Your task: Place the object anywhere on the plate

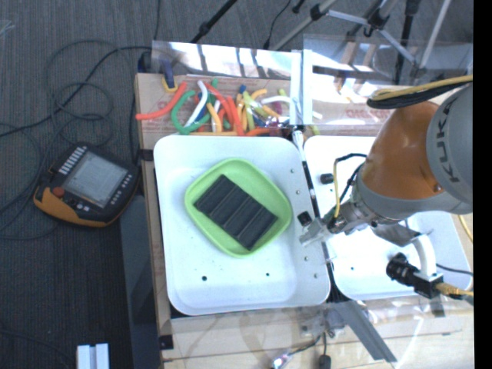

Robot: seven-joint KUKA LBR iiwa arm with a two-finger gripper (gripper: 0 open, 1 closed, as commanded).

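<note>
you see the dark ribbed object (pixel 235 211) lying flat on the green plate (pixel 201 188) in the left bin (pixel 177 275). your gripper (pixel 315 229) hangs over the seam between the bins; its opening can't be made out.

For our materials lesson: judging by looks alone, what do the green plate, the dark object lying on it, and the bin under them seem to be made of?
Green plate: probably plastic, with an even lime colour, a soft sheen and a moulded, rounded rim.
Dark object: unclear, perhaps rubber or matt plastic; it is charcoal, ribbed in parallel strips and barely reflects.
Left bin: likely thin formed plastic, uniformly white and smooth with rounded corners.
</note>
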